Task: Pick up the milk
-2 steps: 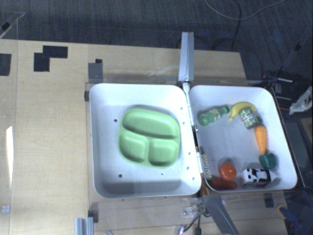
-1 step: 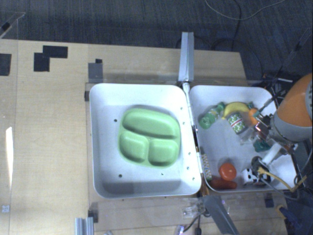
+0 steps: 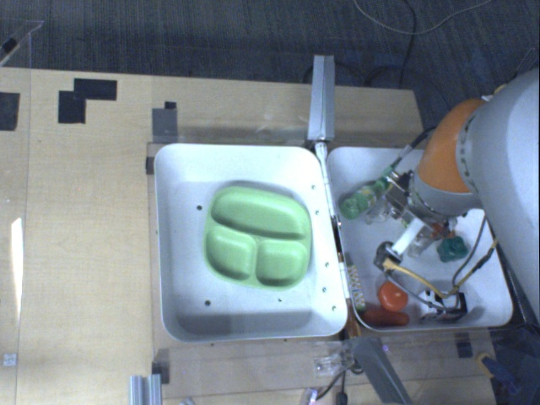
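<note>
The jaws hung over the right bin [image 3: 363,163]; whether apart or together I could not tell. A green thing [image 3: 361,199] lay just left of them, and a teal thing [image 3: 452,248] and an orange thing [image 3: 391,296] lay nearer the camera. Which was the milk I could not tell.

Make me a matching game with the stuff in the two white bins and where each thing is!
Things:
1. green plastic tray with three hollows
2. small teal lump
3. round orange-red piece
4. pale green see-through piece

Places:
A. right white bin, near the picture's bottom
B. left white bin, in the middle
C. right white bin, top-left part by the divider
D. right white bin, right half

Pairs: 1-B, 2-D, 3-A, 4-C
</note>
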`<state>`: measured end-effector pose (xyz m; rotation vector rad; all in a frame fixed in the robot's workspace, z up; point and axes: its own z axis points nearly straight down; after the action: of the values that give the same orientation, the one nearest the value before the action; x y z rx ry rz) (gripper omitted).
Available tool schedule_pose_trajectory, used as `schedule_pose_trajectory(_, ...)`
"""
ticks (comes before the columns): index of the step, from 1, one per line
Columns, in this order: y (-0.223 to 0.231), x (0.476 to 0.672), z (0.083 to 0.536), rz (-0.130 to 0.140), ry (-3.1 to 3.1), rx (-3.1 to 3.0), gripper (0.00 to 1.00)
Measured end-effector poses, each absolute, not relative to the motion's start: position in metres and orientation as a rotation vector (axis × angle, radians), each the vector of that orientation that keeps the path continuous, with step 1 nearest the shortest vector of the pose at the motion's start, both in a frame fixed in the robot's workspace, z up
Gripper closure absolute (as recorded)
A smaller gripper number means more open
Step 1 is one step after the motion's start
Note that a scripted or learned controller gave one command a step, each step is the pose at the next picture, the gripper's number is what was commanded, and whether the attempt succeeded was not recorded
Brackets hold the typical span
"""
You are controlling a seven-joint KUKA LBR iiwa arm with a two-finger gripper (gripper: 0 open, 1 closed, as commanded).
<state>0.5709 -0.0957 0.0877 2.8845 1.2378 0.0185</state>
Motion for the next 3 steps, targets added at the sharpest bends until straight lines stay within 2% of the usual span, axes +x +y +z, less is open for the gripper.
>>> schedule_pose_trajectory(1, -0.151, 0.635, 0.085, -0.014, 1.235, 2.898, 0.0)
schedule_pose_trajectory(2, -0.152, 0.636, 0.094, -0.017, 1.243, 2.893, 1.0)
schedule_pose_trajectory(3, -0.095, 0.665, 0.251, 0.003, 1.079, 2.948, 1.0)
